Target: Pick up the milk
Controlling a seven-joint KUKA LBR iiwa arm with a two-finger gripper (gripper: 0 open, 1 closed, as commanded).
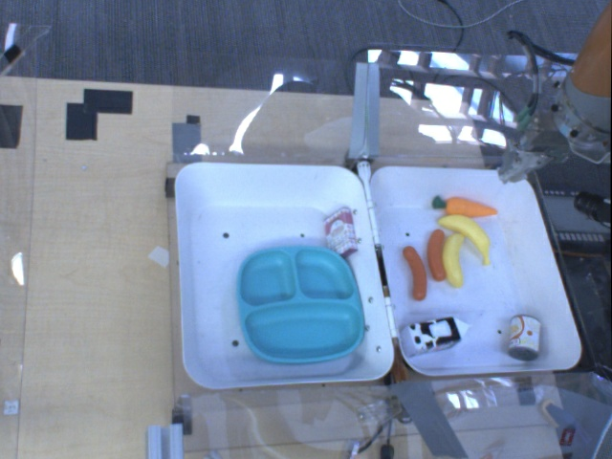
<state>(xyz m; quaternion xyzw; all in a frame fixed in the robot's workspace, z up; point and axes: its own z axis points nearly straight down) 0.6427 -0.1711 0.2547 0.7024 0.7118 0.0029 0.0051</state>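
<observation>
The milk [433, 335] lies on its side at the right bin's [550, 247] near-left corner, long axis along that front wall. The tool [521, 163] hovers over the far-right corner, diagonally opposite; its state cannot be told.

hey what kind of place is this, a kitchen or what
Likely a robot lab, not a kitchen: two white bins on a bench, toy food such as a banana and milk, and a robot arm reaching in.
</observation>
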